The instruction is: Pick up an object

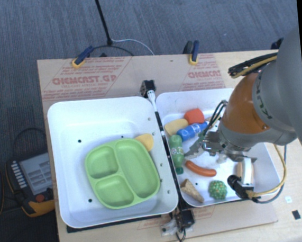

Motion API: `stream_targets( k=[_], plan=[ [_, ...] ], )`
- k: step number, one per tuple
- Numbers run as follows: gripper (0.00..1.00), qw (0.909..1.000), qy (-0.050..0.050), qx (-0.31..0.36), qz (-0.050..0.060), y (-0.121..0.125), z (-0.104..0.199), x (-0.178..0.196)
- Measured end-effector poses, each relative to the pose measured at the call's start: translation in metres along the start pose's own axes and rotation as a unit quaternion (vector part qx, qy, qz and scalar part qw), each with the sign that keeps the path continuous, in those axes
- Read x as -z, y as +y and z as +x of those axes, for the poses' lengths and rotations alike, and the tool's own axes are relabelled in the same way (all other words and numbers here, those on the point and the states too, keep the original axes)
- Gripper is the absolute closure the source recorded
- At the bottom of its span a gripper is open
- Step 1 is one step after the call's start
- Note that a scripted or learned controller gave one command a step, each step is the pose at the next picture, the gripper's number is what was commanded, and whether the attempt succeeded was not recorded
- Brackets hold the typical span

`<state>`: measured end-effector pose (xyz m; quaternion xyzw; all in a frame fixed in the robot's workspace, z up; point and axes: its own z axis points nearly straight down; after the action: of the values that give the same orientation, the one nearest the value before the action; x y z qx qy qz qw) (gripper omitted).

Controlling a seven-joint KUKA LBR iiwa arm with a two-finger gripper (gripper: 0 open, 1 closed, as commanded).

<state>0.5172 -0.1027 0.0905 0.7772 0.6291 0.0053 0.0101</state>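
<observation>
With the claw [203, 142], its fingers' state impossible to tell, low over the crowded right white plastic bin [264, 189], it risked nudging the red sausage-shaped toy [201, 169] against neighbouring pieces.

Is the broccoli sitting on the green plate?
No, the broccoli lies in the right bin, near its front edge, while the green plate sits in the left bin.
</observation>
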Motion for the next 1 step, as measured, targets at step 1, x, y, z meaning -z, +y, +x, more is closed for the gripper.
stream_targets(
  k=[1],
  plan=[
    [0.0,0.9936,0.0,0.113,-0.002,-0.0253,-0.0078,0.0008]
  ],
)
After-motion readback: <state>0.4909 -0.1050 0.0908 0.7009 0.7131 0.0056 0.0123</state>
